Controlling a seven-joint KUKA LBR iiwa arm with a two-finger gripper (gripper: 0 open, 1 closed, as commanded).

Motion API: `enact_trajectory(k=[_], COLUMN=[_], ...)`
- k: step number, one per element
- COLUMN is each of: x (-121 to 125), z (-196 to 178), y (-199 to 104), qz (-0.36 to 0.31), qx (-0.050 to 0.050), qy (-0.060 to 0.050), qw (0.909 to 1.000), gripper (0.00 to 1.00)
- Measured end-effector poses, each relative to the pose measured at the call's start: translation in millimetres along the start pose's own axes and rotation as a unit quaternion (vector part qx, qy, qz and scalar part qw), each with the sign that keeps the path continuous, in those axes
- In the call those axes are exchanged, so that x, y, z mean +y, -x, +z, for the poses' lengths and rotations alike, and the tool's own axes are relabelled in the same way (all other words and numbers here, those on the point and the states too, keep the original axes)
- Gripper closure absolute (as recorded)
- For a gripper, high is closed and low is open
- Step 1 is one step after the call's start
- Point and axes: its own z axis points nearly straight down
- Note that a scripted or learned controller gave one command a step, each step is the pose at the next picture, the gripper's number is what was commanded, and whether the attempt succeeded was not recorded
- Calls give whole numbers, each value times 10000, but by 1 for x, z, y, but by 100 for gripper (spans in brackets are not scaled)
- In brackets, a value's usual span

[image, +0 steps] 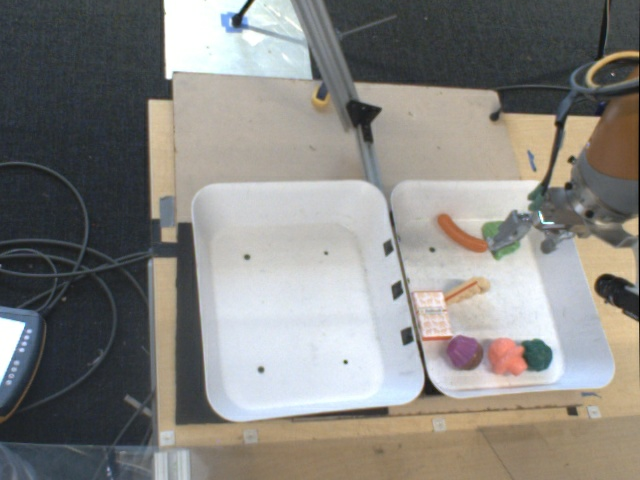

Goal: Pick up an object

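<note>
The right bin (580,318) holds several small items. An orange sausage (459,232) lies near its back, with a green piece (501,240) just right of it. My gripper (533,230) hangs over the bin's back right part, directly beside the green piece and touching or overlapping its right side. Whether the green piece is in its grasp cannot be made out. A red-and-white box (431,314) and a thin orange stick (467,289) lie mid-bin. Along the front sit a purple item (463,352), an orange-pink item (507,356) and a dark green item (537,353).
The left bin (215,268) sits beside the right one, joined by black clips (397,290) on the shared rim. A grey pole (335,63) slants down to the bins' back edge. Cables (60,268) and a tablet (15,353) lie off the bench at left.
</note>
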Motion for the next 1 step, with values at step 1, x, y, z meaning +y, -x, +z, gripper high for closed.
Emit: enact_trajectory(k=[1], x=[1], z=[-2], y=[0], qz=[5], qx=[-4], qy=[21], qw=[10000], gripper=[0])
